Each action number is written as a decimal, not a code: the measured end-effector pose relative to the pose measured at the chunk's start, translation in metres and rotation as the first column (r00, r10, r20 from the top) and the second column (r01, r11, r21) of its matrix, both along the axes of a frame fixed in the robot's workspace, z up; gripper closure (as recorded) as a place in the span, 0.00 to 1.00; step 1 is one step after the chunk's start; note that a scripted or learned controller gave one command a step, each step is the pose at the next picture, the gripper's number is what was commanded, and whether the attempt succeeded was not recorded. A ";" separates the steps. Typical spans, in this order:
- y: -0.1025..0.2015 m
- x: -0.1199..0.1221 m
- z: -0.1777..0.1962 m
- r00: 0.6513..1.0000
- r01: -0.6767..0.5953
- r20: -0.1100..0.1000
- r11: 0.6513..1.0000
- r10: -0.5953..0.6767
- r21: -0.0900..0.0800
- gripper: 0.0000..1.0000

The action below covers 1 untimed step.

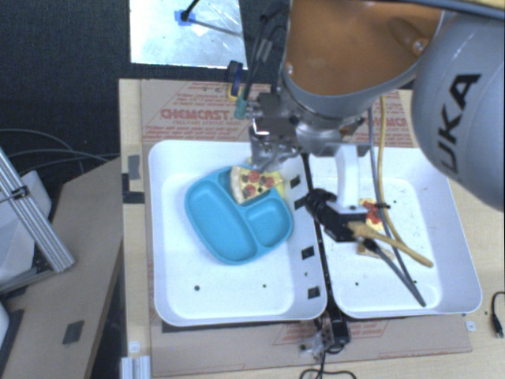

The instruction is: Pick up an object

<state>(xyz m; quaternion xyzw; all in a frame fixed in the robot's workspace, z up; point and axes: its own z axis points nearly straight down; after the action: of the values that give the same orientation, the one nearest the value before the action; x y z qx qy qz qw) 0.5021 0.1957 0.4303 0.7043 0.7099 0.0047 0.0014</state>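
Right over the far edge of the plate hangs the silver metal gripper (263, 158), pointing straight down. From where I stand, I cannot tell if its jaws are wide or narrow, because the wrist hides them. I see nothing held in them.

Just under the gripper lies a small toy pizza slice, yellow with red dots (254, 185). I think this is the thing it wants to pick up, since the gripper is lined up right on top of it. The slice rests on the far rim of a blue plastic plate with a ridge across it (229, 226). It sits near where the ridge meets the rim, so I cannot say which part of the plate it is in. Lying on the rim, it may be tipped up a bit, and it could slide when pinched.

The plate lies flat in the left shallow white bin (181, 290).

The right shallow white bin (446, 279) holds a long tan stick (401, 249), some thin dark grey rods (409, 281) and a little red and yellow thing (371, 208). They are well apart from the gripper.

Above it all bends the big grey arm with its orange band (355, 30), so the gripper can come down from the top.
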 end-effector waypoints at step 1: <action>-0.067 -0.015 0.049 1.000 0.012 0.000 1.000 -0.012 -0.003 1.00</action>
<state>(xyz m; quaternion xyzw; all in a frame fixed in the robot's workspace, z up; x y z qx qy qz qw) 0.4873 0.1287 0.4789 0.7085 0.7057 0.0036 0.0023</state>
